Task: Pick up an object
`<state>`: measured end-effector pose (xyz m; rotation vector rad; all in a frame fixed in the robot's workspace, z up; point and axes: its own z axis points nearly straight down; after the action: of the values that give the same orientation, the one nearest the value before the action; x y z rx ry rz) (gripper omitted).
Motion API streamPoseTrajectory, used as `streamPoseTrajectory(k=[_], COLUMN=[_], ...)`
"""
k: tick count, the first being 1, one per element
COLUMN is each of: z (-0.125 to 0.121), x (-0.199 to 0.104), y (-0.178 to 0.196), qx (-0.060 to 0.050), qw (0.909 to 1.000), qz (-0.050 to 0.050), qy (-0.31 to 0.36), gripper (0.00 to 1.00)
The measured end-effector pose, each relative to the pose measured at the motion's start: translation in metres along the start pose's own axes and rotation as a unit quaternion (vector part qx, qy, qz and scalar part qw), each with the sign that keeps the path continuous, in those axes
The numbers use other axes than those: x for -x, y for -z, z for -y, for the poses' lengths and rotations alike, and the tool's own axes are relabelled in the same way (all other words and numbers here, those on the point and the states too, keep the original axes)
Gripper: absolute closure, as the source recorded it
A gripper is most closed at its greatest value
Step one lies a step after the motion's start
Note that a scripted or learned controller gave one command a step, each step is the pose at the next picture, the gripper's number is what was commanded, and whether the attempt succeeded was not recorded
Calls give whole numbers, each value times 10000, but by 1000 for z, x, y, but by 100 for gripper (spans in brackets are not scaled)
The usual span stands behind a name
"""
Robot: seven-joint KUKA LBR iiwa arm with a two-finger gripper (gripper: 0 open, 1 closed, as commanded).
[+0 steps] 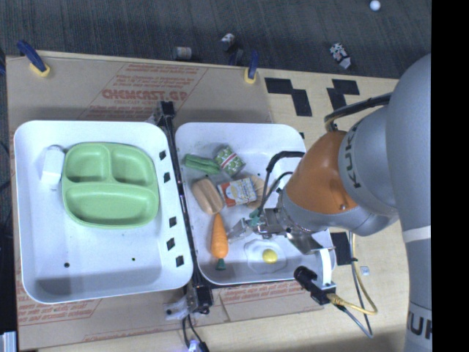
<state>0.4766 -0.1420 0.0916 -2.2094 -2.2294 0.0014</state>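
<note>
Camera view looks down on a table (66, 79) covered in brown cardboard, with two shallow white bins side by side. Inside the left bin (29, 270) lies a green divided plate (110, 183), and a small white object (52, 165) sits just beside the plate's left edge. Toy food lies in the right bin (192, 134): a green vegetable (199, 163) and a small green-and-white packet (229, 160) near the far wall, a hot dog in a bun (207, 195) below them, a red-and-white packet (242, 191) just right of the hot dog, an orange carrot (219, 238) toward the near wall, and a fried egg with a yellow yolk (268, 255) in the near right corner. Reaching in from the right, the grey arm with its orange band (322, 182) hangs over the right bin. Its gripper (249, 227) is low between the carrot and the egg, above the bin floor; whether it is apart or together cannot be told from here, and nothing is visibly held.
</note>
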Motion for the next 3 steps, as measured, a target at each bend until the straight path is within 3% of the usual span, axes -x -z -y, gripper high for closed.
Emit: streamPoseTrajectory(k=[1, 2, 3], z=[-1, -1, -2], x=[1, 1, 1], y=[10, 10, 21], qx=[4, 4, 6], qw=[10000, 10000, 10000], qz=[11, 11, 16], qy=[30, 29, 60], gripper=[100, 0, 100])
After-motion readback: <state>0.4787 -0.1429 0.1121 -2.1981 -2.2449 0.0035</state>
